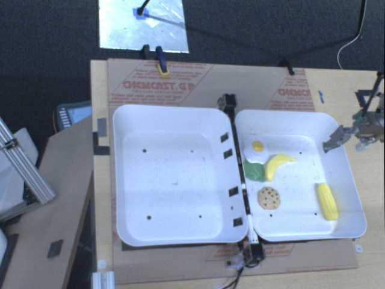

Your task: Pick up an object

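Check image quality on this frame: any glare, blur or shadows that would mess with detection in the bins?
Camera view: soft overall, with fine detail on the cookie and fried egg smeared. The white bins' floors are bright, nearly washed out, with faint shadows along the walls. The foil sheet at the top glares. The gripper at the right edge is small and blurry.

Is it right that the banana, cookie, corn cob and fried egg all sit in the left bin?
Not the left bin. The camera view shows the banana, cookie, corn cob and fried egg all in the right bin.
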`<state>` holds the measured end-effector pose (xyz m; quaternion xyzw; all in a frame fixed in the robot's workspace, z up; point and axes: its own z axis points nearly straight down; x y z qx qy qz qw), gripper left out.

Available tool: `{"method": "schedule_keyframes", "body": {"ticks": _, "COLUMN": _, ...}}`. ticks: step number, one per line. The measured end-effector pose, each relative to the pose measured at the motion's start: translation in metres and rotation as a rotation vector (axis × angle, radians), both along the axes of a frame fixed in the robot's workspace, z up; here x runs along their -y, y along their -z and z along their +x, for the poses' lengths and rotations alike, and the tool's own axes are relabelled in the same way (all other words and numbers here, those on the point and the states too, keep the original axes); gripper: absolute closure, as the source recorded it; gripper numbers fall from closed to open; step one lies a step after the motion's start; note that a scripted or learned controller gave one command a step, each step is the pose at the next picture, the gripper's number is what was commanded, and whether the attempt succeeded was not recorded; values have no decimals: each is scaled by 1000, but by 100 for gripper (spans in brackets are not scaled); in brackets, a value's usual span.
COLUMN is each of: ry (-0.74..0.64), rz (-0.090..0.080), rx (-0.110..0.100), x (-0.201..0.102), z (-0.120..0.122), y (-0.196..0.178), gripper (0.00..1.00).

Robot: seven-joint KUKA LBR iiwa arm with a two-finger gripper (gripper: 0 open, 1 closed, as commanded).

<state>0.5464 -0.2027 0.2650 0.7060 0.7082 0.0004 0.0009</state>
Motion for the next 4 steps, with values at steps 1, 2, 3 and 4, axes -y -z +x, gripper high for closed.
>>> {"method": "schedule_keyframes", "body": {"ticks": 1, "ry": -4, "rz": -1, "rx": 2, "x": 2, "z": 99, "y": 49, "gripper": 0}}
{"method": "schedule_keyframes", "body": {"ticks": 2, "ry": -6, "rz": 4, "rx": -5, "x": -62, "z": 67, "y": 75, "gripper": 0}}
{"method": "schedule_keyframes", "body": {"ticks": 3, "ry": -5, "rz": 6, "rx": -12, "x": -116, "z": 29, "y": 162, "gripper": 0}}
{"method": "schedule_keyframes", "body": {"ticks": 4, "ry": 1, "rz": 1, "rx": -2, "x": -112, "z": 32, "y": 157, "gripper": 0}}
